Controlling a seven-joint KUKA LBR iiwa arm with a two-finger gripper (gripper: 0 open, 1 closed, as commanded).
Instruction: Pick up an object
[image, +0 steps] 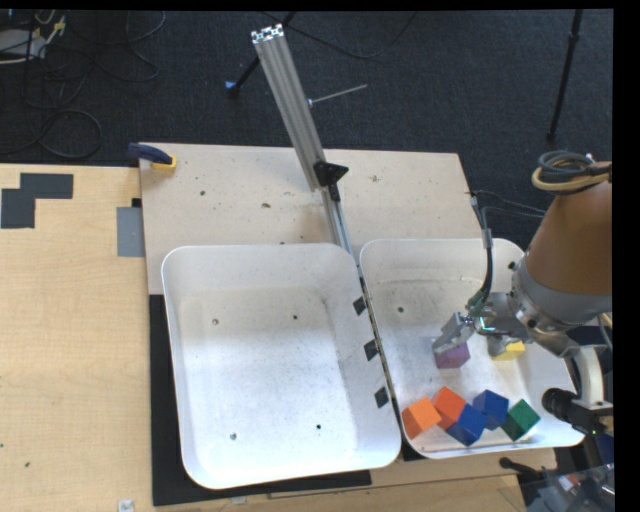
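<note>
My gripper (462, 330) hangs low in the right bin (420, 270), reaching in from the right. A purple block (453, 354) lies directly under its tip, touching or nearly touching it. Just to the right, partly under the wrist, is a yellow block (511, 349). Near the bin's front edge a cluster holds an orange block (421, 417), a red-orange block (449, 403), two blue blocks (491, 404) (466, 428) and a green block (522, 419).
The left bin (200, 300) stands beside the right one, with a divider carrying black clips (368, 348) between them. A slanted metal rail (300, 120) rises behind the bins. The arm's orange band and grey body (570, 250) fill the right side.
</note>
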